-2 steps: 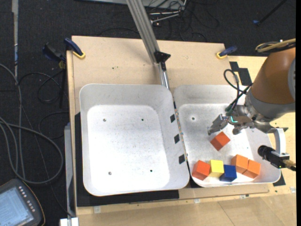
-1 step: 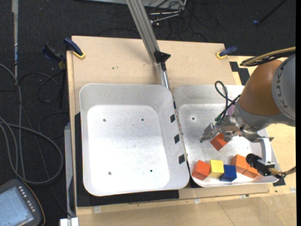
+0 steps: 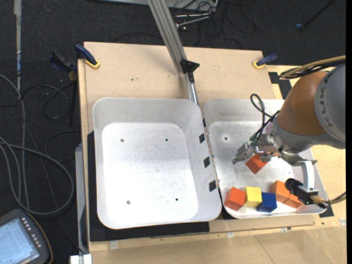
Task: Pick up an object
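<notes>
Looks gripped: gripper (image 3: 252, 157) pinching the orange block (image 3: 256, 163) mid right bin (image 3: 220, 131). Lift straight up, slowly, clear of cubes (image 3: 253, 197) along the front edge.

A single fixed camera looks down from above the wooden bench (image 3: 165, 73), tilted slightly so the far edge of the bench sits near the top of the frame and the near edge near the bottom. It stands far enough back to take in the whole bench top, both white bins, the left bin (image 3: 148, 158) and the right bin (image 3: 231, 131), side by side, and a margin of dark floor (image 3: 38, 48) with cables at the left and top. The robot arm (image 3: 313, 109) enters from the right side.
</notes>
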